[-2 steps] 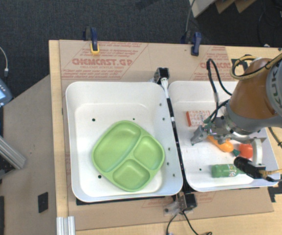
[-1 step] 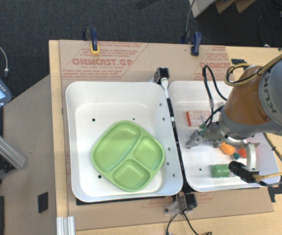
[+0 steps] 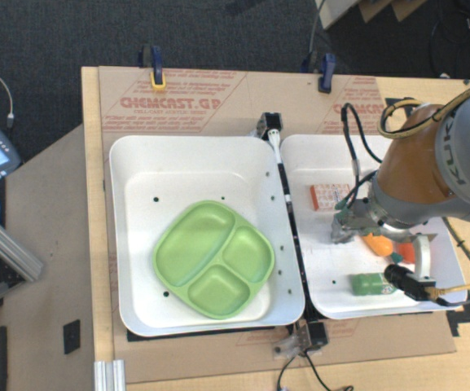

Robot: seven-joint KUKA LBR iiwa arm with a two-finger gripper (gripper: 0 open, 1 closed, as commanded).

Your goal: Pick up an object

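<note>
Two shallow white bins are seen from above, side by side on a bench (image 3: 96, 177) covered with a brown printed sheet. Two blue clamps (image 3: 155, 58) are fixed along the sheet's far edge.

The left bin (image 3: 137, 177) holds a light green plate (image 3: 214, 259) with three compartments, laid flat towards the near side of the bin.

The right bin (image 3: 316, 161) holds the smaller objects that could be picked up. A red and white packet (image 3: 328, 195) is laid flat near the bin's left wall, about midway along it. The gripper (image 3: 342, 228) is lowered into the bin just beside the packet, on its near side. Whether the gripper is open or closed cannot be told from this angle, and nothing can be seen held in it. A green block (image 3: 368, 284) is placed near the front rim of the bin, apart from the gripper. An orange piece (image 3: 378, 243) lies between the gripper and the block, just to the gripper's right, and is partly hidden by the wrist.

The arm (image 3: 418, 165), orange above the wrist and grey beyond, is reached in from the right and covers much of the right bin's far corner.
</note>
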